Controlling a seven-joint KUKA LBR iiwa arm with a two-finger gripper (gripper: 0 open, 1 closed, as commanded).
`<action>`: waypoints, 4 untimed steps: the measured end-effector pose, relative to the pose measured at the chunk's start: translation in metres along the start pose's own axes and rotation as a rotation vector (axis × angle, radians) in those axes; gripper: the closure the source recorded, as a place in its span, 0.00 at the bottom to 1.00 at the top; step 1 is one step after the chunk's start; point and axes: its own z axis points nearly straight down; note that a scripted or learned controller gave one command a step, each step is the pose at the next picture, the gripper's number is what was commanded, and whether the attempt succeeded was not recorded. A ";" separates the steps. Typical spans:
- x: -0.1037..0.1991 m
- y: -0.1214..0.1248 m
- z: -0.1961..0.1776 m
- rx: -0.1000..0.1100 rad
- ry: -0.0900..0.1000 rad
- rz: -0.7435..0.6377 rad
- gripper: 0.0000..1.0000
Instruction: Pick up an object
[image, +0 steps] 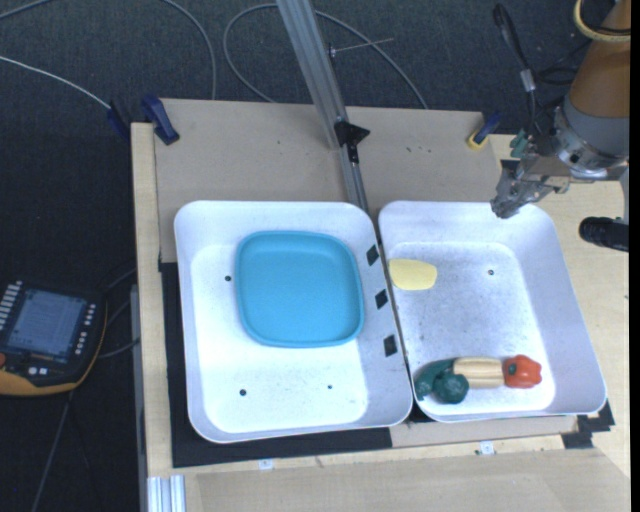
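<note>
In the right bin (565, 300), a green toy (442, 384), a tan block (478, 372) and a red piece (521, 371) lie along its near wall. A yellow piece (413, 274) lies farther back, by its left wall. The gripper (505, 205) hangs over the bin's far rim, its grip state too small to make out, its arm cut off at the frame edge.

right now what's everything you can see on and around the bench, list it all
bins: 2, white, side by side on the bench
plate: 1, blue, in the left bin
yellow piece: 1, yellow, right bin, upper left, near the divider
green item: 1, dark green, right bin, near edge
tan item: 1, tan, between the green and red items
red item: 1, red, right of the tan item
pendant: 1, dark with a screen, on the floor left of the bench
clamps: 2, blue, far bench corners
gripper: 1, grey, over the right bin's far rim
</note>
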 end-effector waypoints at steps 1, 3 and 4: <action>0.060 0.003 0.005 0.000 0.000 0.000 1.00; 0.167 -0.010 0.032 0.001 0.000 0.000 1.00; 0.215 -0.009 0.034 0.000 0.000 0.000 1.00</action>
